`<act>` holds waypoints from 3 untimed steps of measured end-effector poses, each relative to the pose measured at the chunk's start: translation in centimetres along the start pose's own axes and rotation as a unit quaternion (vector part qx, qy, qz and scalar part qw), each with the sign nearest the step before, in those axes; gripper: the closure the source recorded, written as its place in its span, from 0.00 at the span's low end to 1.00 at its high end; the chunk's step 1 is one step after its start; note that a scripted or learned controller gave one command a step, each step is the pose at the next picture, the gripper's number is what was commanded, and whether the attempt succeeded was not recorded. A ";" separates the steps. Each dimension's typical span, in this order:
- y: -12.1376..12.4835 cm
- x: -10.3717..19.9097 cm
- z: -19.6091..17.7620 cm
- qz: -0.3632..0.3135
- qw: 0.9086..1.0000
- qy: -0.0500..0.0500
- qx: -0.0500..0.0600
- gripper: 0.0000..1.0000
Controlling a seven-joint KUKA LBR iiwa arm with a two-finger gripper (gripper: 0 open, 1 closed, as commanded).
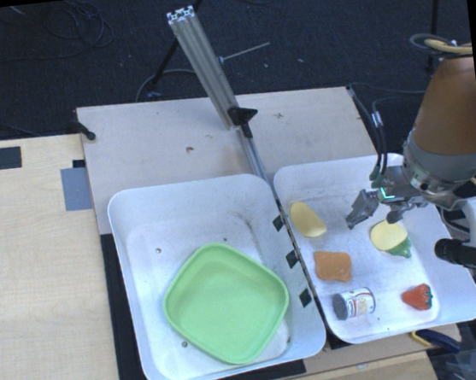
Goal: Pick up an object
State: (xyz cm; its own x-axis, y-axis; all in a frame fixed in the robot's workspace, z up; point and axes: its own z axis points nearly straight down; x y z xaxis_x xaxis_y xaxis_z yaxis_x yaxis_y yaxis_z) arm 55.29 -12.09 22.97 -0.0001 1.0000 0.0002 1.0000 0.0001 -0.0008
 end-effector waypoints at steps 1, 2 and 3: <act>0.0 0.0 0.0 0.000 1.000 0.000 0.000 0.00; -0.6 0.8 5.8 0.000 1.000 0.000 0.002 0.00; -1.1 0.1 11.7 0.000 1.000 0.000 0.002 0.00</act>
State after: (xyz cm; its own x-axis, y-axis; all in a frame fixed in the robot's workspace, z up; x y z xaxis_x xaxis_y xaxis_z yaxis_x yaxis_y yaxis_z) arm 54.23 -11.95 11.23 0.0003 1.0000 0.0005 1.0000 -0.0003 -0.0058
